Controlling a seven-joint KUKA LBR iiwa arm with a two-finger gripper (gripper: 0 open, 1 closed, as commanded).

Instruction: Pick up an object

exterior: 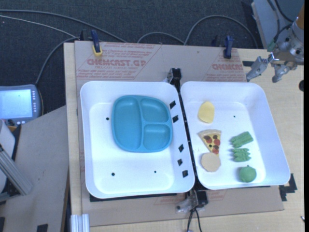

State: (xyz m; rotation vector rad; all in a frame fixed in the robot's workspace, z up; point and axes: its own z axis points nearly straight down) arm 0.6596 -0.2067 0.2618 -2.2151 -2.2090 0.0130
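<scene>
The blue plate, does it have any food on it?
Empty. The blue plate lies flat in the left bin with all three sections bare; the toy foods lie in the right bin.

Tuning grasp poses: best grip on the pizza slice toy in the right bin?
Judging from this view: the pizza slice lies flat, crust toward the bin's far side, tip toward the tan disc. Bring the claw straight down and pinch across the two slanted sides mid-slice, where it narrows. Its left and right sides look free.
</scene>
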